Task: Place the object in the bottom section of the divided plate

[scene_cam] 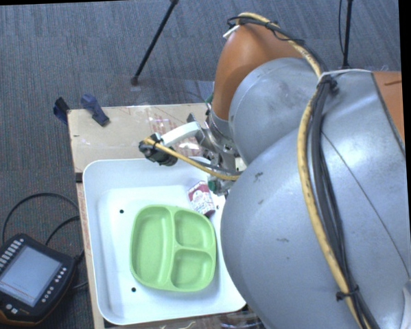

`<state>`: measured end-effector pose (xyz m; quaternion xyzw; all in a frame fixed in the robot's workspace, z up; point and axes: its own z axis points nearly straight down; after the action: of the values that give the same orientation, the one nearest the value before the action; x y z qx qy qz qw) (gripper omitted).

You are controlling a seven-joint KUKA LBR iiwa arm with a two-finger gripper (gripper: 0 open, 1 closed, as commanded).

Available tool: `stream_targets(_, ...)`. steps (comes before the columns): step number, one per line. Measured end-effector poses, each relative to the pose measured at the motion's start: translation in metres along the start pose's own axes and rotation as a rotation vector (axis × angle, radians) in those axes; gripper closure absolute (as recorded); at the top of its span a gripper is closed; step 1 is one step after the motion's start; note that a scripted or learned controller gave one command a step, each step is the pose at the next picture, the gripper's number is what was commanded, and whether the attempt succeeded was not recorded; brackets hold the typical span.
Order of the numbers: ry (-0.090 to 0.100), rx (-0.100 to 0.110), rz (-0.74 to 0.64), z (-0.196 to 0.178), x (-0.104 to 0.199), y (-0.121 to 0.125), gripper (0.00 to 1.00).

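Grey arm (317, 189) in from right, bulk filling right half, orange band (251, 51) up top. Wrist angled down-left. Gripper (208, 188) low, mostly hidden behind wrist hardware. Yellow cable (315, 189) along arm.

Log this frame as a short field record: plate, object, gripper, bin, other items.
plate: green divided plate, three sections, nothing in them
object: small red-and-white packet, just off the plate's upper right rim
gripper: gripper directly above the packet; finger state unclear
arm: grey arm covers the right side of the view
bin: white bin holding the plate
other items: teach pendant on the floor, left
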<state>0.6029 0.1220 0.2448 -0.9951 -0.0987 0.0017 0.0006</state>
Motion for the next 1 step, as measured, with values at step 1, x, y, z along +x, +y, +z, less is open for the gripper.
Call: stream_targets(1,0.002,-0.001,0.002,-0.1458,0.0366,-0.0764,1.00)
